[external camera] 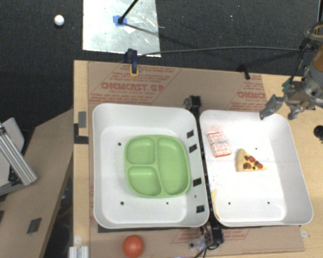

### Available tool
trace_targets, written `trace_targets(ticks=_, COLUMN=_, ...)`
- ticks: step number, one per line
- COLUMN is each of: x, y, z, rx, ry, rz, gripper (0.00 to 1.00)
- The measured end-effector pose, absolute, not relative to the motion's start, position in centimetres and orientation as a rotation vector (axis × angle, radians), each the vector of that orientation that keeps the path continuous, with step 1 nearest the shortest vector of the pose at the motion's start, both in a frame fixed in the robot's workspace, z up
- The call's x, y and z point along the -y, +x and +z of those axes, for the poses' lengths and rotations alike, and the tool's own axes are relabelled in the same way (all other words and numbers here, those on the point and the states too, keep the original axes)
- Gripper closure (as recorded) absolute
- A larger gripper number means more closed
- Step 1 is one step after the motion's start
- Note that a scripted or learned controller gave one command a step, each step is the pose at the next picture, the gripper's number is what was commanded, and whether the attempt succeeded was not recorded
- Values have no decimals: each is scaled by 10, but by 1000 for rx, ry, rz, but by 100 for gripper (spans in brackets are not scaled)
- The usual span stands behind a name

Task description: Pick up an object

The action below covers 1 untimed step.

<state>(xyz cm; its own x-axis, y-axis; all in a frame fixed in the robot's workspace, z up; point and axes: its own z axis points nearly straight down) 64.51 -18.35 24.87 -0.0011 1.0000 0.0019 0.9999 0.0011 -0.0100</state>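
Nearest the camera, an orange-red ball [133, 246] lies on the bench outside both bins, just in front of the left bin [105, 150]. That bin holds a green three-compartment plate [157, 165], lying flat with nothing visible in its compartments. The right bin [295, 173] carries the two candidate objects: a toy pizza slice [248, 161] with dark red toppings, and just beside it toward the far-left a small pink-and-white packet [218, 143] (printing is present on its face but too small to read). The two lie near each other but apart, both resting on the bin floor.

Progress: the pick has not been made. The gripper [283, 107] hangs above the far right corner of the right bin, its two fingers spread apart with nothing between them, well apart from both objects. What remains, by this reading, is the whole of the task: travel over an object, descent, closure and lift.

Legible writing: the brown sheet [216, 85] under the bins bears red lettering repeated at an angle, reading approximately "CHEMCAST GP". Farther back lie a blue clamp [132, 60], a shiny foil sheet [120, 24] and a small white ball [59, 20].
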Motion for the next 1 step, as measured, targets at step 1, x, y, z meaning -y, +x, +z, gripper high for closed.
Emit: trace_targets(ticks=1, x=183, y=647, z=257, rx=2227, ry=-2219, rz=-1, gripper=0)
